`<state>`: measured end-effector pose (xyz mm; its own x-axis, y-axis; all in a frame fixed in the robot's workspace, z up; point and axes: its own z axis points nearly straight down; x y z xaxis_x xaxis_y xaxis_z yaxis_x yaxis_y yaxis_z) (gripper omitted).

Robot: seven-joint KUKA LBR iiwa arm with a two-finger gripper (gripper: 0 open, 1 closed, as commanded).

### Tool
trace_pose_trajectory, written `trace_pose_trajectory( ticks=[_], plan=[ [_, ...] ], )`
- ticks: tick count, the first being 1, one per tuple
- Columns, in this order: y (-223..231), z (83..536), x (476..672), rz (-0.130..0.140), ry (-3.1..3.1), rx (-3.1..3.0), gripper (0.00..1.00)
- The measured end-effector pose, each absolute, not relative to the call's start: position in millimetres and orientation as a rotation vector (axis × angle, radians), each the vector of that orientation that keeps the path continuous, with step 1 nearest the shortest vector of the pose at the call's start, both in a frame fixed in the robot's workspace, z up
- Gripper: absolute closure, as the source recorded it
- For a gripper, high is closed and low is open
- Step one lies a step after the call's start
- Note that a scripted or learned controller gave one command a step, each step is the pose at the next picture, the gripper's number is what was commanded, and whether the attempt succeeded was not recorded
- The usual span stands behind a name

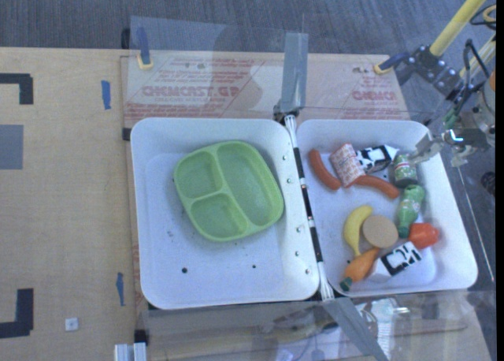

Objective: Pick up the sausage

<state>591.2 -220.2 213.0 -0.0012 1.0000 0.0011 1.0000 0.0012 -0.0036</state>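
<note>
Sausage (pixel 324 170) lies in the right bin (pixel 465 261), in its upper left part close to the wall shared with the left bin (pixel 150 217), slanting from upper left to lower right. Just to its right, touching or nearly so, sits a small pink-striped packet (pixel 345 164), and beyond that a black-and-white carton (pixel 376 157). A second, thinner orange-red piece (pixel 379 186) runs below the packet, its left end near the sausage's lower end. Further right stand a green can (pixel 404 170) and a green bottle-shaped toy (pixel 409 211); lower down are a banana (pixel 353 228), a tan round disc (pixel 379 232) leaning on it, a red-orange toy (pixel 424 234), a carrot (pixel 360 266) and another black-and-white block (pixel 402 259). The left bin holds a green divided plate (pixel 228 190). Both bins rest on a wooden desk (pixel 63 194) with blue tape marks. The arm comes in from the upper right, and its pincer (pixel 429 147) hovers at the bin's upper right edge, just above and beside the green can; whether its fingers are apart or together I cannot tell at this size. The sausage lies well to the left of the pincer, with the packet, the carton and the can between them, and nothing is seen held.
</note>
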Motion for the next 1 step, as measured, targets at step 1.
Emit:
trace_pose_trajectory(
  ticks=[1],
  plan=[
    [-200.1, 85.5, 611.6, -0.001, -2.566, -1.814, 0.0]
  ],
)
